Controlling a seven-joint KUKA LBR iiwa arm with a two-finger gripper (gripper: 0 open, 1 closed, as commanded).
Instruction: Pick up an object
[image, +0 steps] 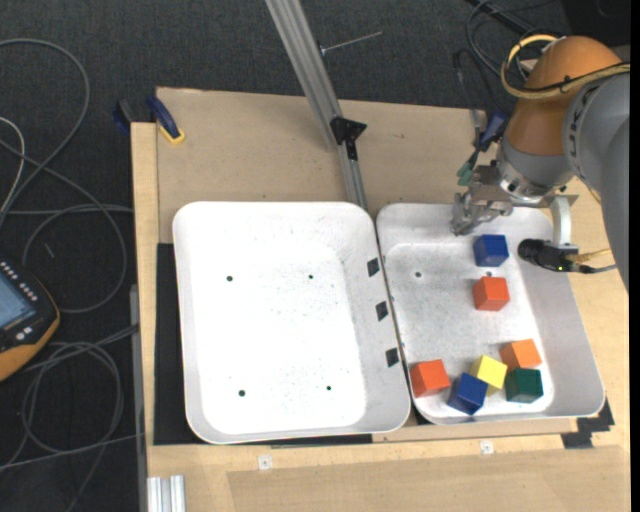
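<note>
The end effector (468, 215), whose state I cannot tell, hangs in the upper right, just left and above the blue cube (490, 250).

We see gripper (467, 222) above right bin's (560, 330) far edge, near blue cube (490, 250); seemingly holding nothing.

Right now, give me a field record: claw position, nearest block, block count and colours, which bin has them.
claw: over the far end of the right bin, nothing seen between its fingers
nearest block: blue block, just beside the claw, apart from it
next block: red-orange block, mid-bin
near-end cluster: orange block, second blue block, yellow block, green block, another orange block
block count: seven, all in the right bin
left bin: white, speckled
</note>
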